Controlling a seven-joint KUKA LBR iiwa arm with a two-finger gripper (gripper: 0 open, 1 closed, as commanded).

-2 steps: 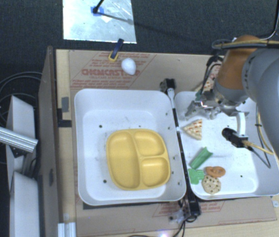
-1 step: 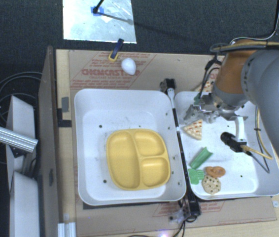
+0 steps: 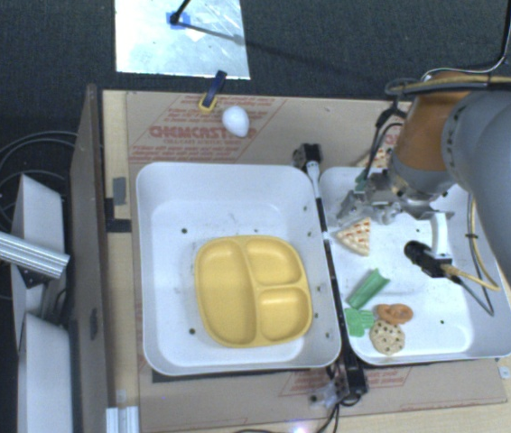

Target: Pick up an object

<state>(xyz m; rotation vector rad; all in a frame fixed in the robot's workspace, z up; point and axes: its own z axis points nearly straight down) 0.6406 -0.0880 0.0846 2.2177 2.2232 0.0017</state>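
Right white bin (image 3: 486,327) — tan, speckled pizza wedge (image 3: 356,236) beside gripper (image 3: 364,204).

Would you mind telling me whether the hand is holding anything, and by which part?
It cannot be told: the hand sits just above the pizza slice, with nothing visibly gripped.

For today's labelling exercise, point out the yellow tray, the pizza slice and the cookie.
Yellow tray (image 3: 252,290): camera view, on the ridge where its compartments meet.
Pizza slice (image 3: 356,236): camera view, middle of the wedge.
Cookie (image 3: 386,336): camera view, centre of its top face.
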